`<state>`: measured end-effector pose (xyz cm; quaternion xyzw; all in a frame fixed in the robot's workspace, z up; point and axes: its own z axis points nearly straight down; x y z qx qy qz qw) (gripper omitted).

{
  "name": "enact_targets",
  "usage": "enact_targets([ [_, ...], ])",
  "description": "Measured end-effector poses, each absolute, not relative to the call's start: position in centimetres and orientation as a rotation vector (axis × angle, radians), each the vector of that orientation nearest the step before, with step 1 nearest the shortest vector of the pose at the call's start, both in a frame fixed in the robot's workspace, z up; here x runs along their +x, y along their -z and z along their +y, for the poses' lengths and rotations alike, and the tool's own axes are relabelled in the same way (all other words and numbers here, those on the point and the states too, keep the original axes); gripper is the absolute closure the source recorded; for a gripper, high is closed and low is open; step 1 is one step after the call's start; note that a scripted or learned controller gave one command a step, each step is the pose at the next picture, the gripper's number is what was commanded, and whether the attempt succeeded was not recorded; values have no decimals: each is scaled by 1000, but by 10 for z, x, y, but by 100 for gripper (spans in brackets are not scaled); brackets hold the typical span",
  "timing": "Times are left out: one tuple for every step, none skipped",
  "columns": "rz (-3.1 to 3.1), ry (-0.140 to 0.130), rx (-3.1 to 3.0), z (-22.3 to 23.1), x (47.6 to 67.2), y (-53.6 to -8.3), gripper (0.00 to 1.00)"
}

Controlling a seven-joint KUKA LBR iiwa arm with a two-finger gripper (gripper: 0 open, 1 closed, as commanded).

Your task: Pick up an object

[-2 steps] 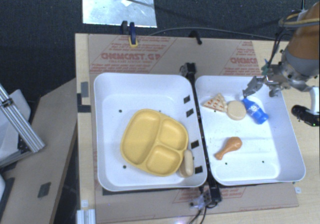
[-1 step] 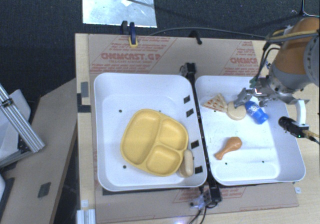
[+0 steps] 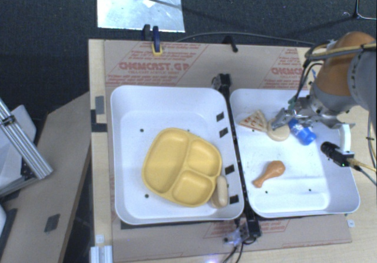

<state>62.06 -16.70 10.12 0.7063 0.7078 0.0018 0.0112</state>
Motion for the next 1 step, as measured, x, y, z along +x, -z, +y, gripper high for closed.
enact_targets([
  [2205,-14,2200,-167,623,-115,100],
])
